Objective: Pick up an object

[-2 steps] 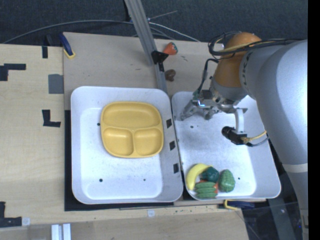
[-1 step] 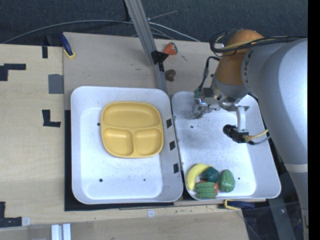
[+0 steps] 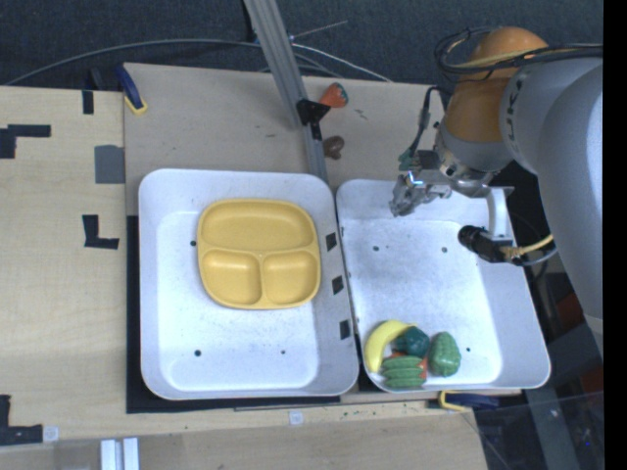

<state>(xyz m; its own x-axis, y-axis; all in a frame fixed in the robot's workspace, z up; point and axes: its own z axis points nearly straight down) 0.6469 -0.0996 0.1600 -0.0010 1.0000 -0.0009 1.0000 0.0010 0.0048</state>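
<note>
A small heap of toy food lies in the near corner of the right bin (image 3: 431,262): a yellow banana (image 3: 383,338), a dark green piece (image 3: 414,342), a green vegetable (image 3: 444,353) and a red and green piece (image 3: 403,369). My gripper (image 3: 404,200) hangs over the far left part of the right bin, well away from the heap. Nothing shows between its fingers.
The left bin (image 3: 167,292) holds a yellow divided plate (image 3: 259,253). A grey metal post (image 3: 279,42) rises behind the bins, with a small orange item (image 3: 336,94) and a brown item (image 3: 333,147) near its base. The arm's bulk fills the right side.
</note>
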